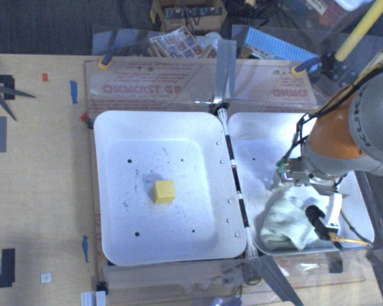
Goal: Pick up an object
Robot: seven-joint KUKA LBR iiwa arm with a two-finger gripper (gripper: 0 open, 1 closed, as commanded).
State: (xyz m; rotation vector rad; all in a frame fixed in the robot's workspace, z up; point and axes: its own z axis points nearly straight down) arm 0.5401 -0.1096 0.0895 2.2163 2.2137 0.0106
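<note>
Crumpled pale cloth (286, 225) lay at the near edge of the right bin (255, 148), directly beneath the tool (313, 203), bunched, its longer spread running left-right. Whether the tool was apart or together I could not tell. Farther left, a yellow block (165, 192) sat well apart in the left bin (115, 139).

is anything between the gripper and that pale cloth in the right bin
Nothing visible. The gripper hangs directly over the crumpled cloth in the right bin, with no other object between them.
</note>
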